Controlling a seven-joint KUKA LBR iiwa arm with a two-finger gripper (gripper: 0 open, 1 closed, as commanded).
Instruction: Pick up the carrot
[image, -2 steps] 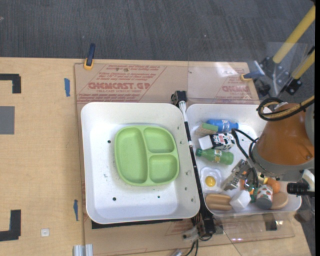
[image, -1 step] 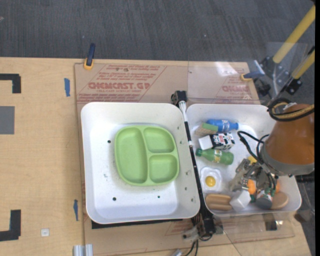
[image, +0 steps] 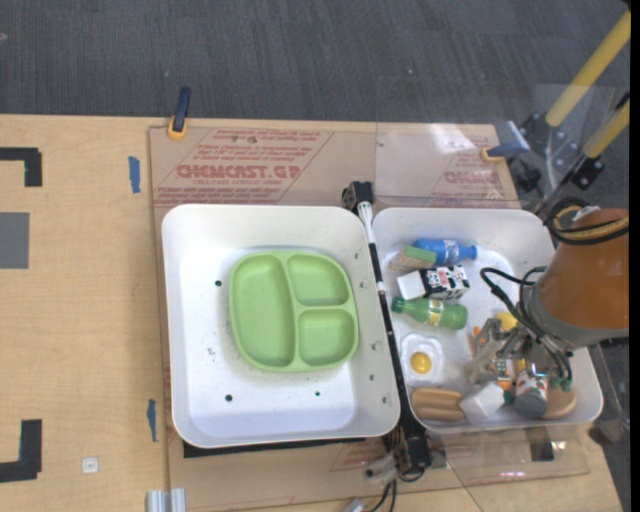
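My fingers (image: 510, 368) hang low in the right bin (image: 470, 222) among its clutter, right of the fried egg (image: 421, 360); I cannot tell their spread, nor pick out the carrot there.

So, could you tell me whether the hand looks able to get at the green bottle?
Probably yes: the green bottle lies uncovered in the right-hand bin with nothing on top, and the hand is low in that bin. The milk carton crowds its far side.
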